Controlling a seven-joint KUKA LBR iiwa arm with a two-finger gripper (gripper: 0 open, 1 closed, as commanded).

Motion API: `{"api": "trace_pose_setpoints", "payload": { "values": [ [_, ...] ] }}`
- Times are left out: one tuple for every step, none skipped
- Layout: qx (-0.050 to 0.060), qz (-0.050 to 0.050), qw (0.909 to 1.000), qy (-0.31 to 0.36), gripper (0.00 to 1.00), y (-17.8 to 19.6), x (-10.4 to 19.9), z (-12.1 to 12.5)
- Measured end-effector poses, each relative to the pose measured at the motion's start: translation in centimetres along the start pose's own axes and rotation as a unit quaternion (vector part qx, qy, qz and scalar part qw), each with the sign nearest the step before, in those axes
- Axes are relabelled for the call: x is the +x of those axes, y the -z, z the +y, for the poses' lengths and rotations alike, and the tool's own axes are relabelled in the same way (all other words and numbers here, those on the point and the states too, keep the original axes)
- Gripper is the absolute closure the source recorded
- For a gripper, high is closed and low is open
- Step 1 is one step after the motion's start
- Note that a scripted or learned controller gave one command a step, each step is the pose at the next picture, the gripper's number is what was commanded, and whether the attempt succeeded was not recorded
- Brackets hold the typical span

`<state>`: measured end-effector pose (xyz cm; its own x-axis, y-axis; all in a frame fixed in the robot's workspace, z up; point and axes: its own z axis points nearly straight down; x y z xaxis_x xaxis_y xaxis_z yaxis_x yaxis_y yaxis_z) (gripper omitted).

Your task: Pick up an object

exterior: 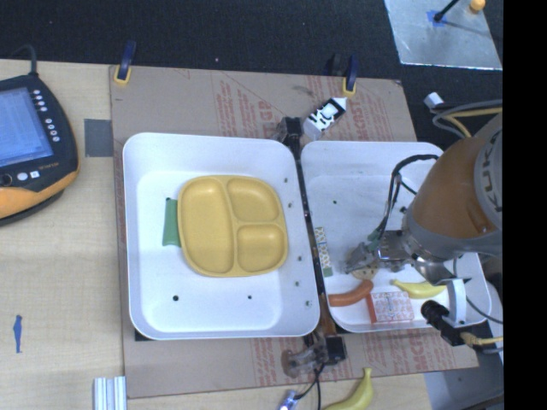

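You are watching the tool (366,259) working low in the right bin (342,169), and you cannot tell from this angle whether it is released or clenched; nothing is visibly sitting between its tips. The candidates are lying close together just below it: an orange carrot-like piece (350,295), a small red-and-white packet (390,307) and a yellow banana (419,289) slightly to its right. That crowding is the main risk, I judge: the tool could be nudging one piece into another and closing on an edge, or on nothing. The arm's bulk (453,199) is hanging over the same corner, so a pushed item may be sliding under it or against the bin wall. The yellow tray (232,225) with a green piece (171,221) tucked under its edge is lying well away in the other bin, across the divide.
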<state>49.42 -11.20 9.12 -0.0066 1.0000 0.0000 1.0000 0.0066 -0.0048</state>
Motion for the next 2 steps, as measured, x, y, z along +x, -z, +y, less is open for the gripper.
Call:
{"api": "trace_pose_setpoints", "payload": {
  "values": [
    [0.001,0.0,1.0,0.003,1.0,1.1,-0.1,0.1],
    [-0.002,0.0,1.0,-0.002,1.0,5.9,-2.1,-1.1]
  ]
}}
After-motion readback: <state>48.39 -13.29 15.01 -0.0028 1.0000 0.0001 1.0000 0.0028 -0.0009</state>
